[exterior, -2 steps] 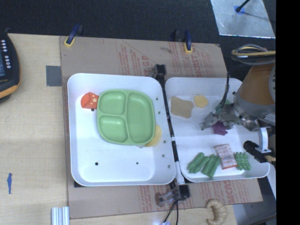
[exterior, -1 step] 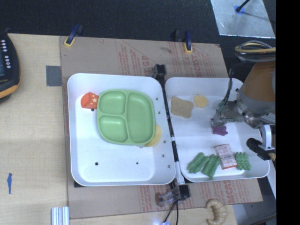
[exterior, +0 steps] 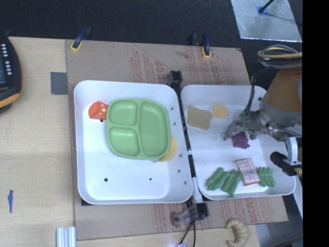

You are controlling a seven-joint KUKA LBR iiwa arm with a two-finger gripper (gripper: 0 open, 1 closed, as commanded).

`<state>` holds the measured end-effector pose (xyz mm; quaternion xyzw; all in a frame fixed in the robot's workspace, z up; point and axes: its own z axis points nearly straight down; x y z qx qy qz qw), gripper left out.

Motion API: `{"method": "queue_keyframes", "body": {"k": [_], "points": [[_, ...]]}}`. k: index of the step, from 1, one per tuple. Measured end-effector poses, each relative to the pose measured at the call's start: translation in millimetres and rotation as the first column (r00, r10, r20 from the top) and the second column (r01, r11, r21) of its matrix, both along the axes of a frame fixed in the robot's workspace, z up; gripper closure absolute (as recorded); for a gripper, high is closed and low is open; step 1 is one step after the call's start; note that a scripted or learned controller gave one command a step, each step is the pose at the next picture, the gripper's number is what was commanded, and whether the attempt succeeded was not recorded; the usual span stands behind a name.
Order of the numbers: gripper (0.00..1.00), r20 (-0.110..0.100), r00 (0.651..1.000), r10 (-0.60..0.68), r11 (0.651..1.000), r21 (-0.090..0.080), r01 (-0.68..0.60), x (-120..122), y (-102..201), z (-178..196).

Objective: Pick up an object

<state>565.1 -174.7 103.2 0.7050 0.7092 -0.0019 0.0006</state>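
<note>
Bench (exterior: 36,153), pale wood, bearing a brown cardboard sheet (exterior: 128,60) clamped at its far edge; dark floor beyond. Left bin (exterior: 87,184), white and shallow: one green divided plate (exterior: 138,127), a red item (exterior: 97,110) at the plate's left edge, a yellow piece (exterior: 170,149) showing from under its right edge. Right bin (exterior: 205,94), white and shallow, where I work: one tan slab (exterior: 199,118), one small yellow disc (exterior: 220,110) just beside it, green pods (exterior: 224,179) along the near edge, a small red-and-white packet (exterior: 247,171) lying partly on them, another green piece (exterior: 266,176) beside it. My arm (exterior: 281,99), grey with an orange band, enters from the right. My gripper (exterior: 240,131) sits low over the right bin, directly at a small purple object (exterior: 240,140), which rests on the bin floor near the middle of the right half. Finger state: I cannot tell how far apart they stand, nor whether the purple object is between them or merely under them. Risks, as I judge them: the object is small and irregular, so closing off-centre may nudge it aside or pinch only an edge; a lift from such a hold may drop it; the smooth bin floor may let it slide.
</note>
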Motion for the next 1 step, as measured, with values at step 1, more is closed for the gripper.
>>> {"method": "queue_keyframes", "body": {"k": [1], "points": [[1.0,0.0,1.0,0.001,1.0,-0.002,-0.001,0.2,-1.0,10.7]]}}
